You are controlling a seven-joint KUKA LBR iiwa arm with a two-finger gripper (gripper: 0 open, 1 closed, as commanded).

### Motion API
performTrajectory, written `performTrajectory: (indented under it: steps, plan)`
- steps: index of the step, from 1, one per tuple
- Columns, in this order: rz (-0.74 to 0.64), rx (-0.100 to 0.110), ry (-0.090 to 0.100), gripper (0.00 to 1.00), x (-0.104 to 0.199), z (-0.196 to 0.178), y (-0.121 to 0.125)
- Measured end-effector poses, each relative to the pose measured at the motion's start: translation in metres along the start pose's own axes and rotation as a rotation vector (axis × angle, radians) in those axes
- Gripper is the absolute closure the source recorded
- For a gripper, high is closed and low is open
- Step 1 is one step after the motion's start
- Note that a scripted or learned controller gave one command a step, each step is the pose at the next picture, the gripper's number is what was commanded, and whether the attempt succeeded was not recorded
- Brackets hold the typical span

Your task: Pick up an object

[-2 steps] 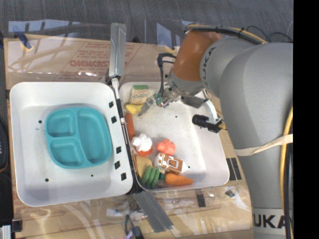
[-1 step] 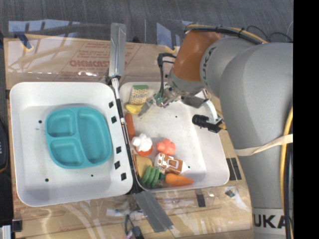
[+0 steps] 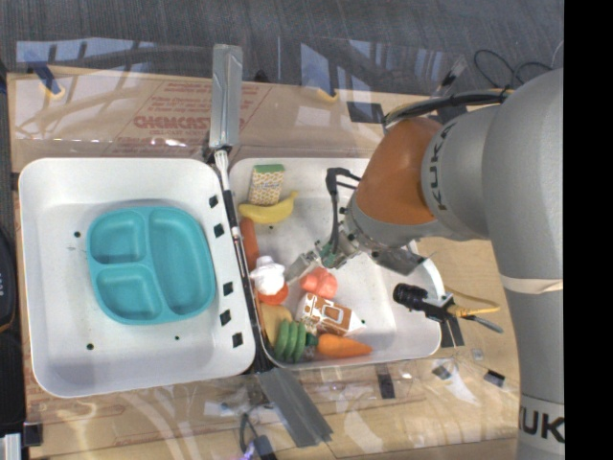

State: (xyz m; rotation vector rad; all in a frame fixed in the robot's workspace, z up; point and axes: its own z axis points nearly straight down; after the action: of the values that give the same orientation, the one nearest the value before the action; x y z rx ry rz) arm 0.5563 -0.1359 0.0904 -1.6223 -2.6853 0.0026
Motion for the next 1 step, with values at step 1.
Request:
performTrajectory:
  steps: [1]
  plan:
    - [0.108, -0.008, -0.006, 0.00, 0.0008, -0.0018, -0.0698]
